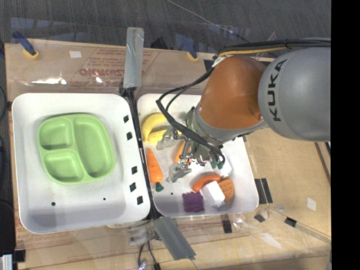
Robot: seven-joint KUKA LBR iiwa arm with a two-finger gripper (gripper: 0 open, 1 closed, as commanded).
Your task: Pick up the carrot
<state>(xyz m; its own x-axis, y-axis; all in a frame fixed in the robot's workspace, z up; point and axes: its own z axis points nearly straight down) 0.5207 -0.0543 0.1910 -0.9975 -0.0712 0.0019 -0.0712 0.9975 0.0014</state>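
Note:
The carrot [154,166] is a small orange cone with a green stem end. It lies lengthwise along the left wall of the right bin [247,167], just below a yellow banana [151,125]. My gripper [173,156] hangs low over the middle of that bin, just right of the carrot. Its metal fingers [167,139] are spread, one near the banana and one lower down, so it is open. The carrot is outside the fingers. A thin orange strip shows by the wrist; I cannot tell what it is.
The right bin's front holds purple grapes [193,202], a white block [214,194] and two orange food pieces [226,188]. In the left bin [22,151] sits a green divided plate [76,148]. The grey arm and orange band [236,94] cover the right bin's back.

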